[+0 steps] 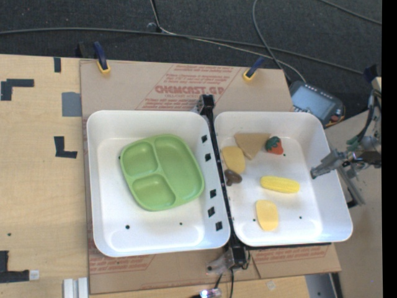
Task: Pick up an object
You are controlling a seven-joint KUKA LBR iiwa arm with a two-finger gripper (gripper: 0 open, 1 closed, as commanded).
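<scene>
While the claw (322, 166) hangs over the right bin's (332, 219) outer rim, too small to tell if parted, the toy corn (280, 184) lies mid-bin, apart from its neighbours. It looks light, stiff and slick plastic; best pinched across its narrow middle.

Two white bins (99, 185) of smooth, slightly glossy plastic, green divided plate (162, 172) of matt plastic, yellow corn cob (280, 184) and other toy food of shiny plastic, brown cardboard sheet (180, 85) matt and printed, pale wood-grain bench (37, 185), dark rough carpet (186, 11)
</scene>
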